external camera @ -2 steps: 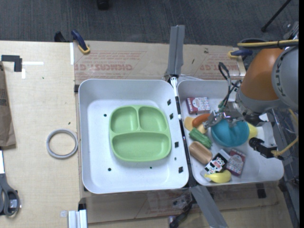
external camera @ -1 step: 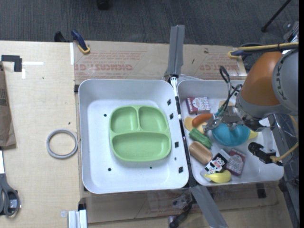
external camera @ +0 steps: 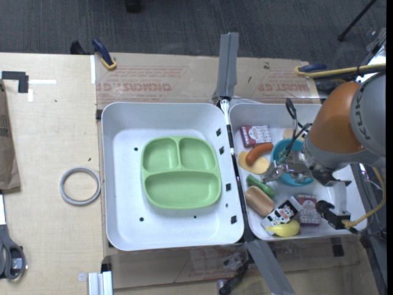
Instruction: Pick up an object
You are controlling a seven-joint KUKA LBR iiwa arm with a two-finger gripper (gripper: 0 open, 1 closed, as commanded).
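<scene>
Arm point(external camera: 353, 118): big, grey and orange, over the right bin point(external camera: 236, 112).
Gripper point(external camera: 279, 172): down by the blue bowl point(external camera: 288, 158); can't tell its grip.
Toys: hot dog point(external camera: 260, 200), banana point(external camera: 284, 228).
Left bin point(external camera: 116, 165): green plate point(external camera: 181, 172).

The two white bins point(external camera: 116, 183) look like smooth, shiny plastic. The green plate point(external camera: 181, 172) with three parts is smooth plastic, a bit dull. The bench point(external camera: 49, 146) looks like pale wood, flat and matt. The roll of tape point(external camera: 80, 185) at 9 o'clock looks glossy. The arm point(external camera: 344, 125) has a shiny orange band. The floor point(external camera: 184, 11) is rough grey carpet.
</scene>
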